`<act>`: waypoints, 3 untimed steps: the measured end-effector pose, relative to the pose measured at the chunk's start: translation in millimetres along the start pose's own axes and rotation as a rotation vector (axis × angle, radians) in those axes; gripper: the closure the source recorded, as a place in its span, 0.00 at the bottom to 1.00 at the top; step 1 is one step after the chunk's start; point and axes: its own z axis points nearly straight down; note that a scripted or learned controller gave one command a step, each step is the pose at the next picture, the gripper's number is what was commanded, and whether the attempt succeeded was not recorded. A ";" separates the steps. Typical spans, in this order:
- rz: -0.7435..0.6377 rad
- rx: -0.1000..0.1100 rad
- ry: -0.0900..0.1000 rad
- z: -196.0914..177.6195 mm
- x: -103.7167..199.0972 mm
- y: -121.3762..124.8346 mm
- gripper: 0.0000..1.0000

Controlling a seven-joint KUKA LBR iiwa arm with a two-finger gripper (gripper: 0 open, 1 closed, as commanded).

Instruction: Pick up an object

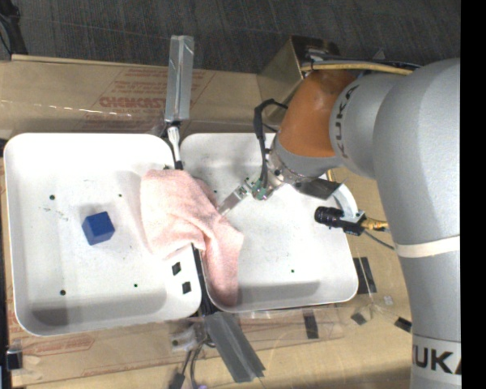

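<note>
The claw (231, 201) reaches down into the right bin (324, 286), its tip at the edge of the pink cloth (186, 217), but it is too small and too hidden under the wrist to tell how it is set. One cloth drapes over the wall between the two bins. One blue cube (98, 227) lies in the left bin (32, 241).

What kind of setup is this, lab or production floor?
Most likely a robotics lab grasping bench. Two shallow white bins sit side by side on cardboard taped to the bench, holding test items: a blue cube and a pink cloth draped over the divide. A KUKA arm reaches in.
</note>
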 end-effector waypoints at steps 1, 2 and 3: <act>-0.155 -0.003 -0.003 9.2 18.0 33.3 0.00; -0.143 -0.002 -0.003 5.6 2.0 55.8 0.00; 0.016 -0.002 -0.002 -55.2 2.6 51.2 0.00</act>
